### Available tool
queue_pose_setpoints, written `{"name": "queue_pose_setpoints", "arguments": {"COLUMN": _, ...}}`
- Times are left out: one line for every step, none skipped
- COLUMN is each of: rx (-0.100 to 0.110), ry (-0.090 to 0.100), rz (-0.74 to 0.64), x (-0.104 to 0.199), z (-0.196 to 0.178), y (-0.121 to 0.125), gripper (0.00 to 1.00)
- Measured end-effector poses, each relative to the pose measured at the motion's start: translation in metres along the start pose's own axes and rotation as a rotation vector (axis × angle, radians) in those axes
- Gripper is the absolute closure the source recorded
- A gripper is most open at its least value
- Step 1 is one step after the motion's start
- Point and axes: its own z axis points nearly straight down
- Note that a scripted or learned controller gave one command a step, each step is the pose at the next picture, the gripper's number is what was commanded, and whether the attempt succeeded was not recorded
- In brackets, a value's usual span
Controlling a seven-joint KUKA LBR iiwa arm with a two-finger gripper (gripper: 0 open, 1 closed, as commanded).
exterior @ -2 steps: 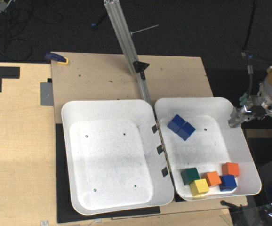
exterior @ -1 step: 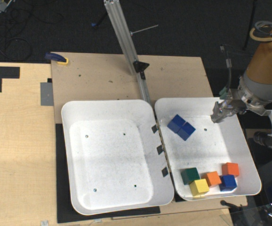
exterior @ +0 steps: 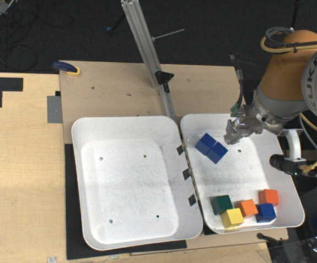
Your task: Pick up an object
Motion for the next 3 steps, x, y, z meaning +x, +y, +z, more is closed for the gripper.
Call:
{"name": "queue_pose_setpoints", "arguments": {"rx": 0.0, "ry": 0.0, "rz": 0.0, "x": 0.05, "z": -0.004, "y": 0.001, "gripper": 1.0}}
{"name": "queue_pose_setpoints", "arguments": {"rx": 0.002, "ry": -0.001, "rz": 0.001, "x": 0.101, "z": 0.012, "y": 0.011, "gripper": 1.0}}
{"name": "queue_pose_setpoints", "arguments": {"rx": -0.001, "ry": -0.002, "rz": 0.0, "x": 0.153, "z": 0.004, "y": 0.015, "gripper": 1.0}}
